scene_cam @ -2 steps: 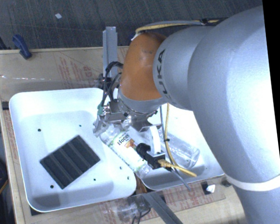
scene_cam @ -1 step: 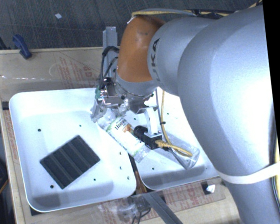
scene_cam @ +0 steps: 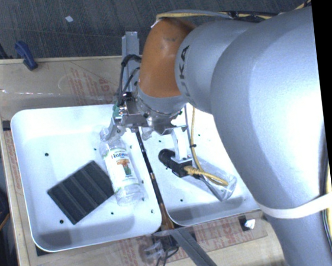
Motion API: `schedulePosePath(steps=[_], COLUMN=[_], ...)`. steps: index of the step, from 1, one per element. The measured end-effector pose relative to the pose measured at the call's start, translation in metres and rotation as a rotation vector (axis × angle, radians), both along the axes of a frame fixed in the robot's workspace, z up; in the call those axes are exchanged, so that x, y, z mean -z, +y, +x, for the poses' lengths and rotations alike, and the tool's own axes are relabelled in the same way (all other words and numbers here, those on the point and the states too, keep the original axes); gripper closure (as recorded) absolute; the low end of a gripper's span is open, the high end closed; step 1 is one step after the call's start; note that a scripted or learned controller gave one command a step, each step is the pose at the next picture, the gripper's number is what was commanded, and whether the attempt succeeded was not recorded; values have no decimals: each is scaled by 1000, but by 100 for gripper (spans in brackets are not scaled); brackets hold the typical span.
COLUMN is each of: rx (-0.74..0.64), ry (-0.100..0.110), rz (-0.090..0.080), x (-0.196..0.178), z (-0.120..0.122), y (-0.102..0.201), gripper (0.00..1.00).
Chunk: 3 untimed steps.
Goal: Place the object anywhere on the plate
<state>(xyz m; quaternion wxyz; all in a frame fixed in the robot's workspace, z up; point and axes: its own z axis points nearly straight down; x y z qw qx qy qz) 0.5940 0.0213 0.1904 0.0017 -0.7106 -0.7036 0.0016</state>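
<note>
clear plastic bottle (scene_cam: 122,170) with white label, lying flat.

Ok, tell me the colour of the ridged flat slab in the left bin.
Dark grey ridged rectangular slab, seen in the camera view.

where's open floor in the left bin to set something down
Bare floor in the left white bin: its upper-left corner above the dark ribbed plate, and the front strip below it. Crowded along the right wall, where the clear plastic bottle lies under the gripper.
</note>
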Motion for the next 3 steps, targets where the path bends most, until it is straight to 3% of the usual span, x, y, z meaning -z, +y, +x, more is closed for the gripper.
schedulePosePath(steps=[1, 2, 3], rx=[-92, -245, -428], ry=[-1, 2, 0], rz=[0, 0, 2], x=[-1, 40, 60], z=[-86, -102, -118], y=[28, 95, 99], gripper=[0, 0, 0])
